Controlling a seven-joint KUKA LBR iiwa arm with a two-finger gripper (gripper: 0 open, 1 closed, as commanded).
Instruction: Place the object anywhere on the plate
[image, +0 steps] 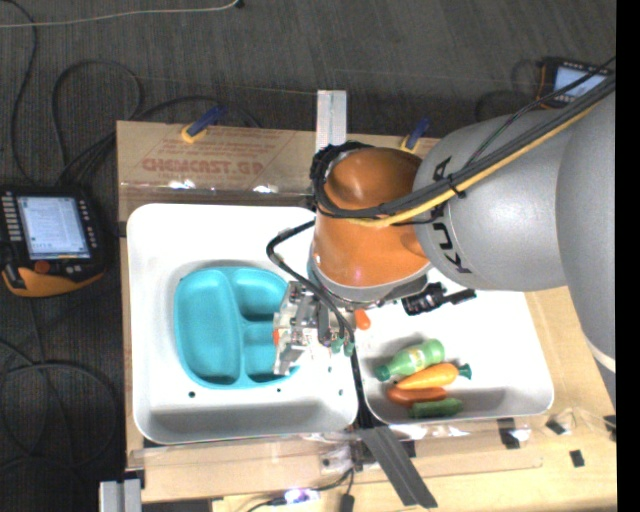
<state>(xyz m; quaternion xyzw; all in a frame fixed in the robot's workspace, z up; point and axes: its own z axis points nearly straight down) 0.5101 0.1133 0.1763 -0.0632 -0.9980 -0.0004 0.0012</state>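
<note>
A teal plate (215, 320) with two compartments lies in the left white bin (160, 400). My gripper (294, 338) hangs over the plate's right edge, above the right compartment, pointing down. A small orange object (279, 337) shows between its fingers, and the gripper is shut on it. Most of that object is hidden by the fingers and the wrist above.
The right bin (520, 395) holds a green bottle (415, 358), an orange carrot (432, 376), a red piece (405, 394) and a dark green piece (436, 407) near its front left. The arm's orange band and grey body cover the divide between the bins. A tablet (50, 230) sits on the floor at the left.
</note>
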